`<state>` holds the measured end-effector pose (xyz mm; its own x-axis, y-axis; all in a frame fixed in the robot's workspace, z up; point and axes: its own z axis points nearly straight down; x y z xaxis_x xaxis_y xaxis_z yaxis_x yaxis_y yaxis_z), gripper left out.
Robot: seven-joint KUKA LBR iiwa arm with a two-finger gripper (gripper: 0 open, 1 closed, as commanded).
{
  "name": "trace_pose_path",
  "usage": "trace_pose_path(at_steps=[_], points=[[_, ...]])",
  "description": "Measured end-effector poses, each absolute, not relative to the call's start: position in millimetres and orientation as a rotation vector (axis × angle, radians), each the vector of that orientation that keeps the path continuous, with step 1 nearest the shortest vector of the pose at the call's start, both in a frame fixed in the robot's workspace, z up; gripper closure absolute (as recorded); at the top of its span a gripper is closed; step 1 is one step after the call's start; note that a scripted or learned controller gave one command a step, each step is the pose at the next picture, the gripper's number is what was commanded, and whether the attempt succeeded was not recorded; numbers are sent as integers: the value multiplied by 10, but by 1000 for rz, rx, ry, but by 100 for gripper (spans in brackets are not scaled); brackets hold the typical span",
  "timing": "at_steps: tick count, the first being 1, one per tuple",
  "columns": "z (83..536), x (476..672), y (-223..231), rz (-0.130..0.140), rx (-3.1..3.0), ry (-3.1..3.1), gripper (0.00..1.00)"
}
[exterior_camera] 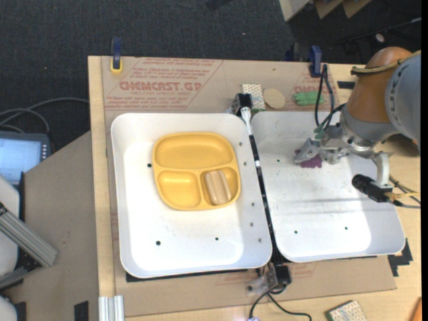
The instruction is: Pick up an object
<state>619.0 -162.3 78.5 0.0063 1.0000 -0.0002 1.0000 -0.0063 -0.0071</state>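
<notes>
A small purple object [309, 161] lies in the right bin [321, 226], near its far side. My gripper [313, 152] is low over it, right at its top edge, and partly covers it. From this slant I cannot say whether the object is gripped or just lies under the gripper. In the left bin [134, 199] sits a yellow divided plate [190, 154]. A tan block [215, 186] rests in its near-right compartment.
The grey arm with its orange band [378, 89] reaches in over the right bin's far-right corner. A black part with cables [369, 186] hangs over the bin's right side. Behind the bins lie a green piece [306, 99], a tan disc [274, 98] and a small checkered tag [252, 90].
</notes>
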Motion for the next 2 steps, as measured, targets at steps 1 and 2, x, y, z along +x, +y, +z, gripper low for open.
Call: trace_pose_path(at_steps=[1,2], points=[[958,6227,-1588,-2,-2226,-2222,100],[1923,6712,-553,-20,-2214,-2241,100]])
